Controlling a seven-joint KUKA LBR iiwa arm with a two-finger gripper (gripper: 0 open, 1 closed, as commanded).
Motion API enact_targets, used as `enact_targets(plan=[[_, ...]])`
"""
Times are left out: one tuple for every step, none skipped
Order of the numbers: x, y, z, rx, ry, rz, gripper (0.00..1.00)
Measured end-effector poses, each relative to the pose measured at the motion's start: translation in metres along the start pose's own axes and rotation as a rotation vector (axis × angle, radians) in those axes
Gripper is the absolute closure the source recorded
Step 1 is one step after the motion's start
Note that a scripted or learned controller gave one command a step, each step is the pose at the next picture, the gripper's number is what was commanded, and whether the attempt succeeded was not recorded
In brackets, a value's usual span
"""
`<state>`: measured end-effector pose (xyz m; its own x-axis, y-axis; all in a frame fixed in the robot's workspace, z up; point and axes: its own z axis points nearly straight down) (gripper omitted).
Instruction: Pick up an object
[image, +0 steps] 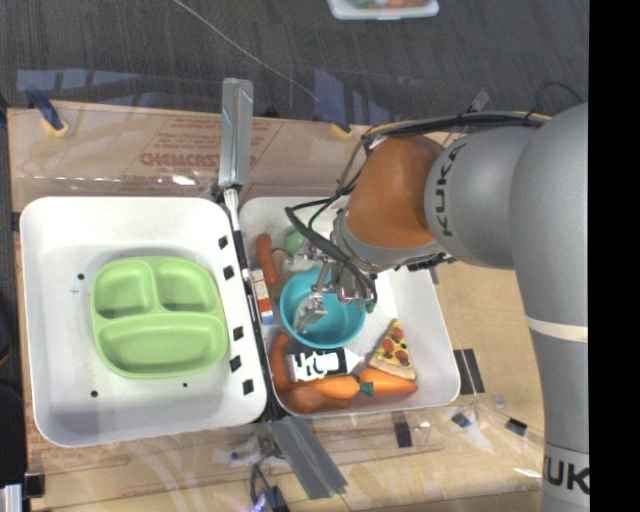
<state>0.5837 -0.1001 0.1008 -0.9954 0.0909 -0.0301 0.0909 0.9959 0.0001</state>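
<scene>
My gripper (335, 298) hangs low over the right bin (430, 300), inside the teal bowl (322, 320) that sits in the bin's middle. It is open, its two metal fingers stand apart, and nothing shows between them. One fingertip (311, 309) is down near the bowl's floor on the left side. In front of the bowl lie an orange carrot (345, 388), a toy pizza slice (392, 352) and a black-and-white piece (320, 363). A reddish sausage (265, 258) lies along the bin's left wall. The orange wrist band (392, 195) hides the back of the bin.
The left bin (60, 300) holds a green divided plate (158, 316). A metal bar (235, 130) rises between the bins at the back. A small green item (292, 241) lies behind the bowl. The grey arm (540, 230) covers the right side.
</scene>
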Motion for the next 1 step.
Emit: enact_targets(plan=[[-0.0414,-0.0074,0.0069,0.006,0.023,0.453,0.00]])
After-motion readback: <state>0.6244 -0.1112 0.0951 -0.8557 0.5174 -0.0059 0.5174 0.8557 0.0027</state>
